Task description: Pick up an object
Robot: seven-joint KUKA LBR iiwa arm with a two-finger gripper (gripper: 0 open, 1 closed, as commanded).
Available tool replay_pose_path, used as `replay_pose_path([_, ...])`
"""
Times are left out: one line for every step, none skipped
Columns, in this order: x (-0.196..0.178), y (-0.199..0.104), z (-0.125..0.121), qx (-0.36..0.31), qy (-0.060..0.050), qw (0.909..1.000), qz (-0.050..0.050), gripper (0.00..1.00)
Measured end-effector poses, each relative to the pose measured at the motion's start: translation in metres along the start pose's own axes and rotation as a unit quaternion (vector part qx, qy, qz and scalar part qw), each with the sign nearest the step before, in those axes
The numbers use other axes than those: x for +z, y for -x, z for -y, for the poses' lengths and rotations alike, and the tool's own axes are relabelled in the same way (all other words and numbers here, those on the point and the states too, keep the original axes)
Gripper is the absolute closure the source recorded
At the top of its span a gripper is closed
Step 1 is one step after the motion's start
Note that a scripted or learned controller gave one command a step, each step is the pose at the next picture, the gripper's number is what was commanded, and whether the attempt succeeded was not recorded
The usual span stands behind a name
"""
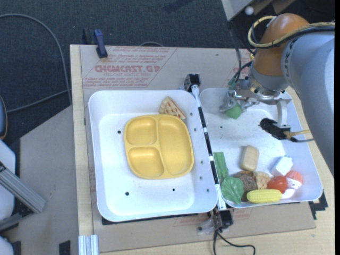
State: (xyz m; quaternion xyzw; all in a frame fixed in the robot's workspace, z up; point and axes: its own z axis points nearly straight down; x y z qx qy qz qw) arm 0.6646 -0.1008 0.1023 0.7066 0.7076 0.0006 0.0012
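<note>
I see the gripper (237, 101) low over the right bin's (308, 158) far-left corner, a small green object (232, 111) just beside its tips. Can't tell the grip state. Yellow tray (158, 145) sits in the left bin (106, 158); more toy food lies along the right bin's near edge.

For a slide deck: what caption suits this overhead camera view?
KUKA arm's gripper over a green item in the right bin; yellow divided plate in the left bin.

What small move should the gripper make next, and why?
Probably a short straight lift. The gripper sits low at the far end of the right bin with a small green object at its tip; raising it would show whether that piece really comes up with it.
</note>
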Motion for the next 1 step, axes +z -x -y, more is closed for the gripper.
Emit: replay_pose_path([-0.0832, -0.09, 0.0167, 0.0, 0.0, 1.0, -0.001, 1.0])
